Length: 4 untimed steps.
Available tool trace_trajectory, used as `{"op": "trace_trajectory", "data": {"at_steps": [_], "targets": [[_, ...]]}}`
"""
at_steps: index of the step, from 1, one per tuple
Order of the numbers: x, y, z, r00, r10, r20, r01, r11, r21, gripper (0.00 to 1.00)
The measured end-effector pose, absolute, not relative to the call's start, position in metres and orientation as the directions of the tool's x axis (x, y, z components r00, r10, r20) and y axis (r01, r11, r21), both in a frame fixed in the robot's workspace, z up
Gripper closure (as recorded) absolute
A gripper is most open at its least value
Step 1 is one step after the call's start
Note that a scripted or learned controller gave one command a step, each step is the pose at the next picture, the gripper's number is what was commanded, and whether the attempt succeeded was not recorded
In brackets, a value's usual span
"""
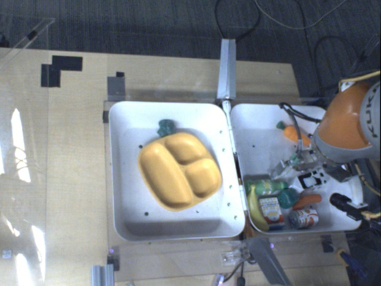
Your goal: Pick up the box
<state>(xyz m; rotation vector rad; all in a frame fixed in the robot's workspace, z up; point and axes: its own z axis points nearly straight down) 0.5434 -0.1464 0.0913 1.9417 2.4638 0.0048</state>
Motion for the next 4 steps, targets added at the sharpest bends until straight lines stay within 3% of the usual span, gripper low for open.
{"op": "trace_trajectory", "data": {"at_steps": [1,2,3,4], "targets": [[0.537,-0.109,0.109,-0.249,0.968,-0.001,0.968,0.249,0.006,0.00],[0.492,-0.090,0.101,-0.246,0.969,0.000,0.969,0.246,0.003,0.00],[0.494,-0.090,0.111,-0.246,0.969,-0.002,0.969,0.246,0.008,1.00],[0.497,-0.094,0.178,-0.250,0.968,-0.003,0.968,0.250,0.007,1.00]]}}
